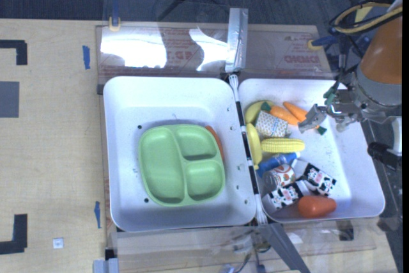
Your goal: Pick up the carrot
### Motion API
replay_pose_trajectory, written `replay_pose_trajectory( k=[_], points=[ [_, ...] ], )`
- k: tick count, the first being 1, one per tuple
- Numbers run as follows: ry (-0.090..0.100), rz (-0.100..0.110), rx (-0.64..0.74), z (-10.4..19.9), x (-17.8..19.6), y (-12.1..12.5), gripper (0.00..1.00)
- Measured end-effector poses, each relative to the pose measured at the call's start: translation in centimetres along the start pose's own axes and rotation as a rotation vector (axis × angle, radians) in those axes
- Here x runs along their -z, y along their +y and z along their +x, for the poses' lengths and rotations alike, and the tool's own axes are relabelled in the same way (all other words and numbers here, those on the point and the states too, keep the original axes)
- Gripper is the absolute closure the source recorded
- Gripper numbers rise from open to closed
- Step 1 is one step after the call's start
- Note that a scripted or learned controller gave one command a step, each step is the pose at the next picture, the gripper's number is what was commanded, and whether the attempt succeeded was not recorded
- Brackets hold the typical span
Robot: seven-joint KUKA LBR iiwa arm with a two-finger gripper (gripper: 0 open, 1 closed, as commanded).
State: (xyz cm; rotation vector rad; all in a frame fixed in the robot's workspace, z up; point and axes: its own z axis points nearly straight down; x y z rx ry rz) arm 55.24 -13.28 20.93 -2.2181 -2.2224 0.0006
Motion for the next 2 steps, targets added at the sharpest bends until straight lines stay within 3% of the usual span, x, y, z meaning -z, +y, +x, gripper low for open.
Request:
replay_pose_trajectory(
  k=[1,2],
  points=[
    [0.0,0.0,0.0,0.0,0.0,0.0,0.0],
    [-0.003,-0.004,0.104,-3.3,-3.8,5.9,0.0]
  ],
)
